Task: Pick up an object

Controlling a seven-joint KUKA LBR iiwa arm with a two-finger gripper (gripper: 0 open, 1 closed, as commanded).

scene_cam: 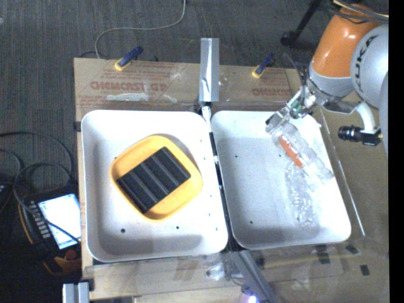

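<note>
Dark grey carpet floor [50, 17]; loose cable [145, 27]; black stand legs [315, 5] top right.

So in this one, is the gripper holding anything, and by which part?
Cannot be told. The gripper sits at the upper end of the clear plastic object with an orange part in the right bin, but its tip is too blurred to show a hold.

you're looking at two white bins: the left bin [101, 137] holds a yellow-orange tray [158, 177] with a black ribbed centre. in the right bin [252, 188] lies a clear plastic item [303, 169] with an orange-red strip. the arm [353, 49] at the upper right is grey with an orange band. brown cardboard [145, 81] with faded red print shows at the top, with blue-and-yellow clamps [128, 58].
</note>
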